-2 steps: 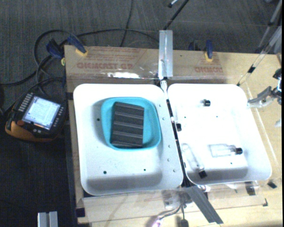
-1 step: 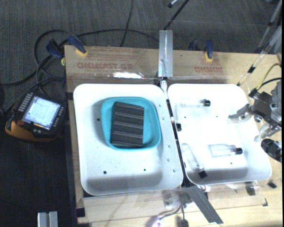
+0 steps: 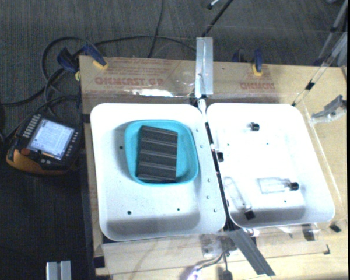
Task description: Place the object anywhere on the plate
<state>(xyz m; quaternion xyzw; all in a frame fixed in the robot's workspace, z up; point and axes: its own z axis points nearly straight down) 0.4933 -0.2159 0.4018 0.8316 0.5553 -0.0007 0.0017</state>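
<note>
A handheld control pendant (image 3: pixel 45 143) with a lit screen lies on the dark floor left of the bench. In the left bin (image 3: pixel 105 209), a turquoise plate (image 3: pixel 189 156) sits toward the far edge, nearer the right wall. A dark grey ribbed block (image 3: pixel 157 153) lies flat on the plate, covering most of its middle. The right bin (image 3: pixel 315 179) holds a small clear item (image 3: pixel 275 186) near its front edge and a small dark piece (image 3: pixel 254 126) near its far edge.
</note>
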